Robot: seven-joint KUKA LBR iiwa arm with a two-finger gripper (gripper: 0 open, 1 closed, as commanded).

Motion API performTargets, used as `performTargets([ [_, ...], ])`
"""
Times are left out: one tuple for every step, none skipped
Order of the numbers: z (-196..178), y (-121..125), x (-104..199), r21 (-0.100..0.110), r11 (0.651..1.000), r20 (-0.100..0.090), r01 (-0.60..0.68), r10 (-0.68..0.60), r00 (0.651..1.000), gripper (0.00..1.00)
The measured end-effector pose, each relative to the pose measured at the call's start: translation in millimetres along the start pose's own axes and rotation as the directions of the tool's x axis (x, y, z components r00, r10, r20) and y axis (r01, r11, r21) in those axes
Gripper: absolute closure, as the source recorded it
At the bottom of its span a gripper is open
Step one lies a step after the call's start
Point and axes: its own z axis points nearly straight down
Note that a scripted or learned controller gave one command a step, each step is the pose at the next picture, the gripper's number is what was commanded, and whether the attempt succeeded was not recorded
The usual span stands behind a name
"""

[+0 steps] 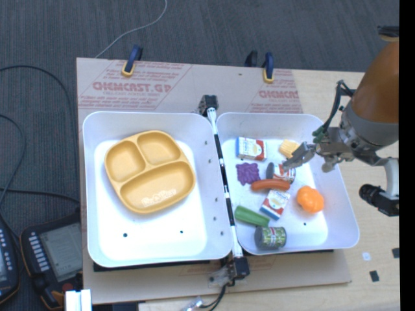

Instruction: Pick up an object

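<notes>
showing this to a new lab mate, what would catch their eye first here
Probably the yellow divided plate, alone in the left bin. Next, the clutter of toy food in the right bin: an orange, a hot dog, a green can. The arm's pincer hangs over that bin, beside the hot dog.

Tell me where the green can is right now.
The green can lies in the right bin, at its near edge, just below the green cucumber and the small carton.
</notes>
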Motion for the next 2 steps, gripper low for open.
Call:
performTargets([
  [143.3,7.6,2.8,0.005,1.000,-0.001,-0.001,0.001,1.000,0.00],
  [171.5,22.9,23.1,-0.017,1.000,0.010,-0.004,0.005,1.000,0.00],
])
